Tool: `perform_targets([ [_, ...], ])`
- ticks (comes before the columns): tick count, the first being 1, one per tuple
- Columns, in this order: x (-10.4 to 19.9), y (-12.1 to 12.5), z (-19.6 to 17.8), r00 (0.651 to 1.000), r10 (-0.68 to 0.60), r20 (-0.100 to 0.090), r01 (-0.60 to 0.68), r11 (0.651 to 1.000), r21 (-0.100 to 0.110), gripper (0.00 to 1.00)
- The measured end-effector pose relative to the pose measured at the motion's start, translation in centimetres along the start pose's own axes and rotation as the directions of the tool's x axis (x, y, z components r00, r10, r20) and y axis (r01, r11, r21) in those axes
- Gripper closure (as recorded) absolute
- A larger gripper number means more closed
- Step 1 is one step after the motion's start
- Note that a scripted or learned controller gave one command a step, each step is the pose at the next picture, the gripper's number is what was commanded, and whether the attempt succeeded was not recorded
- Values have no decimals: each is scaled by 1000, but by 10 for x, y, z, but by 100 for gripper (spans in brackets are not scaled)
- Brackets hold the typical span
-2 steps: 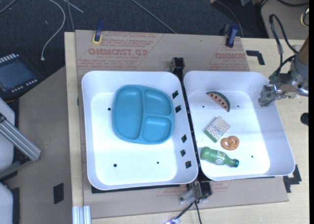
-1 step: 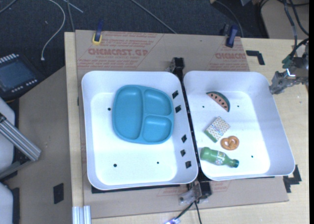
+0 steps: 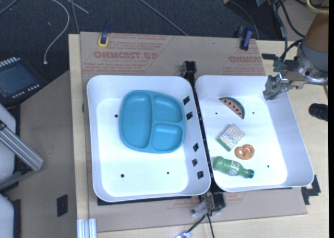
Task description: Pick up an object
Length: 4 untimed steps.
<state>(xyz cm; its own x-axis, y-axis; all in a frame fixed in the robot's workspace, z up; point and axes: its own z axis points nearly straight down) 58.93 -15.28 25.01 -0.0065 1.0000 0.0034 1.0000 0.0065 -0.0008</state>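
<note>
The right bin (image 3: 282, 143) holds a watermelon slice (image 3: 233, 106), a small patterned box (image 3: 231, 136), an orange pretzel (image 3: 244, 151) and a green bottle (image 3: 233, 167) lying on its side. My gripper (image 3: 272, 90) hangs over the bin's upper right corner, well to the right of the watermelon slice. Nothing shows between its fingers.
The left bin (image 3: 104, 143) holds a blue divided plate (image 3: 152, 121). Black clips line the seam between the bins (image 3: 194, 127). Cables trail across the dark floor at the top left, and a clamp (image 3: 105, 37) sits on the board's far edge.
</note>
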Motion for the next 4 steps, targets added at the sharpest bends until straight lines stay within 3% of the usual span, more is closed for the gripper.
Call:
perform_targets([
  [4, 213, 11, 16, 1000, 1, 1, -1, 1000, 3, 100],
])
